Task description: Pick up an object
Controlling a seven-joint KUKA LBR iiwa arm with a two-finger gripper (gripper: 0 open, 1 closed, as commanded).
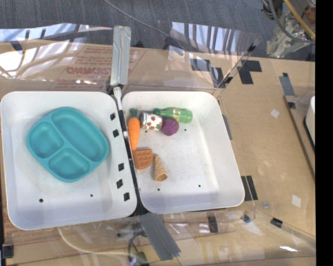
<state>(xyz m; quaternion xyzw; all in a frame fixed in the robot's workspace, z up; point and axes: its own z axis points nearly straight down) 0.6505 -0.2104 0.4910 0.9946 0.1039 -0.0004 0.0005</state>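
Nearest, the right-hand shallow white bin (227,176) has bare floor along its front edge, so a grasp has room to come down there. Just beyond lie a tan ice-cream cone (160,168) and a round orange waffle (142,158), touching. Farther back an orange carrot (134,133), a purple plum-like ball (170,127), a small spotted white bottle (149,121) and a green bottle (175,114) crowd together, harder to separate. A teal divided plate (67,143) sits apart in the left bin (16,193). Whether the gripper is spread or closed, I cannot tell.

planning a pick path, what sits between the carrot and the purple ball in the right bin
In the camera view, a small white spotted bottle lies between the carrot and the purple ball.
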